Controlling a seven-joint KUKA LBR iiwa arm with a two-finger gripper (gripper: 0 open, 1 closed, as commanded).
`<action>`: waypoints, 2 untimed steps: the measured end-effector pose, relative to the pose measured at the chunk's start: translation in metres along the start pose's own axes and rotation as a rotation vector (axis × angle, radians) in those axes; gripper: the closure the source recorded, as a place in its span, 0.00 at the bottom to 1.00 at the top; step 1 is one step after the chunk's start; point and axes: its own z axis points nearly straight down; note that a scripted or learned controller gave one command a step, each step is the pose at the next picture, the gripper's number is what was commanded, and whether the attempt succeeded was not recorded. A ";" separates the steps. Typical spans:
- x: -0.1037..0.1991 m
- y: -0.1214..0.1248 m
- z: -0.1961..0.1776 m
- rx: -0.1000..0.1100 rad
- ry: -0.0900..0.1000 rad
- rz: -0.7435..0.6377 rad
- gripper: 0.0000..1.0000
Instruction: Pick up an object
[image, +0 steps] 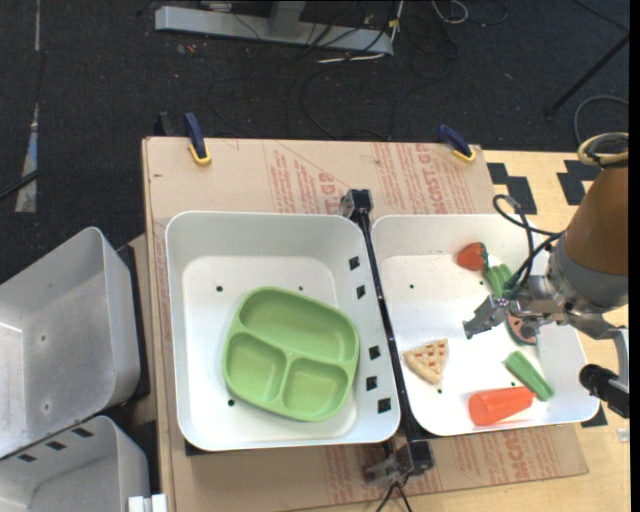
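The tool (487, 316) hangs low over the right bin (420, 240), reaching in from the right; whether it is open or closed cannot be told. Near it lie a waffle wedge (428, 361), an orange carrot-like piece (500, 405), a green pod (527, 374), and, toward the far wall, a red piece (472, 256) beside another green piece (496, 275). The left bin (200, 240) holds a green divided plate (290, 353).

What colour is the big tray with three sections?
Light green: the tray shows in the camera view, in the left bin.
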 end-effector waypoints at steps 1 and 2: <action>-0.002 0.003 0.062 0.003 0.001 0.003 0.00; 0.005 0.011 0.118 0.004 0.002 0.003 0.00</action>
